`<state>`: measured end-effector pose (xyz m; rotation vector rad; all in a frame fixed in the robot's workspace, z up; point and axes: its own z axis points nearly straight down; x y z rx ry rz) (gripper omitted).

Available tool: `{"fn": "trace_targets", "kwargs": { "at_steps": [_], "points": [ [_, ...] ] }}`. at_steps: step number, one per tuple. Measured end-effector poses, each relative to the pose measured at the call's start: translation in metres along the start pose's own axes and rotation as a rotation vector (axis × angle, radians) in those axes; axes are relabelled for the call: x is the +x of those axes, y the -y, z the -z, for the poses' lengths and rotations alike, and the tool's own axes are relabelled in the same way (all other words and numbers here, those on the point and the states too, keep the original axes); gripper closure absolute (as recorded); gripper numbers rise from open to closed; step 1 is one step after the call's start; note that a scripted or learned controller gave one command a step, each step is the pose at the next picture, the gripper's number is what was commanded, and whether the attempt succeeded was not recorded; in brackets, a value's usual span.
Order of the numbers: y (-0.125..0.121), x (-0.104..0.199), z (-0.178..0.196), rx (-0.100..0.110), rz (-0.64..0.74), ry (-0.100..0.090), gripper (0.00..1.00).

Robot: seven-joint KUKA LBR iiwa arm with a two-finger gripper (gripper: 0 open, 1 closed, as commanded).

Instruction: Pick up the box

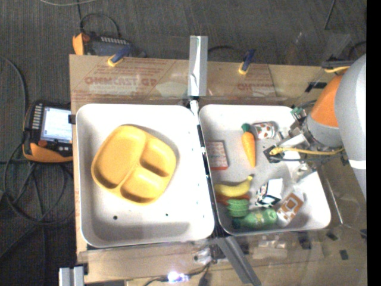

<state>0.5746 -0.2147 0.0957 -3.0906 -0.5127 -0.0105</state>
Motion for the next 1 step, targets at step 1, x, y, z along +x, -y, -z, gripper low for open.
{"fn": "trace_targets", "kwargs": {
  "at_steps": [1],
  "points": [
    [0.0109,-0.0273,-0.0023,-0.007,0.024,-0.017,0.00]
  ]
}}
